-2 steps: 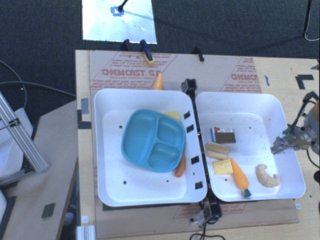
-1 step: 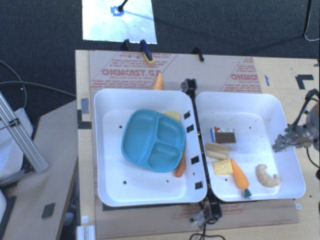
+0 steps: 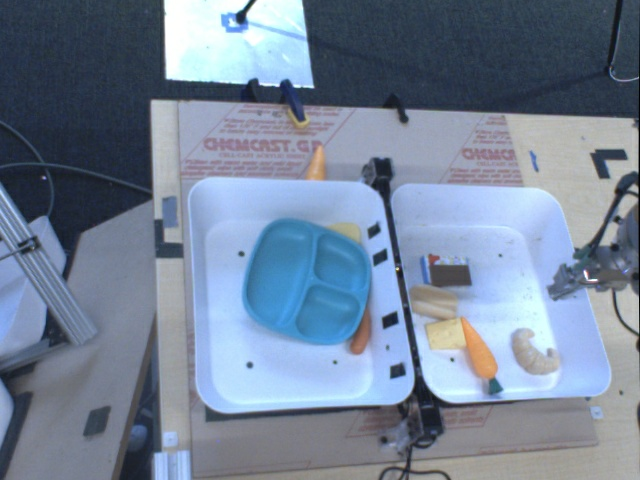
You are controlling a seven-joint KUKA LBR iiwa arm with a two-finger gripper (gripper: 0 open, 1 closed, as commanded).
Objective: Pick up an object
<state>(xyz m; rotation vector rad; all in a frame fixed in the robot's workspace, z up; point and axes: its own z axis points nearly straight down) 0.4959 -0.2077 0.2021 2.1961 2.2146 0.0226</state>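
Note:
In the right bin (image 3: 560, 218) lie a small dark box with a red and blue end (image 3: 446, 271), a beige roll (image 3: 434, 301), a yellow wedge (image 3: 445, 334), an orange carrot (image 3: 479, 352) and a pale curved pastry (image 3: 533, 352). My gripper (image 3: 568, 283) hangs over the right side of this bin, above and slightly right of the pastry, well right of the box. I see nothing held in it. The left bin (image 3: 220, 368) holds a blue divided plate (image 3: 306, 280), with an orange piece (image 3: 360, 334) at its lower right edge and a yellow piece (image 3: 346, 232) behind it.
Black clips (image 3: 388, 320) run along the ridge where the two bins meet. Behind the left bin an orange cone-shaped item (image 3: 316, 163) lies on the cardboard, and a blue and yellow clamp (image 3: 293, 104) sits farther back. An aluminium frame (image 3: 35, 268) stands at the left.

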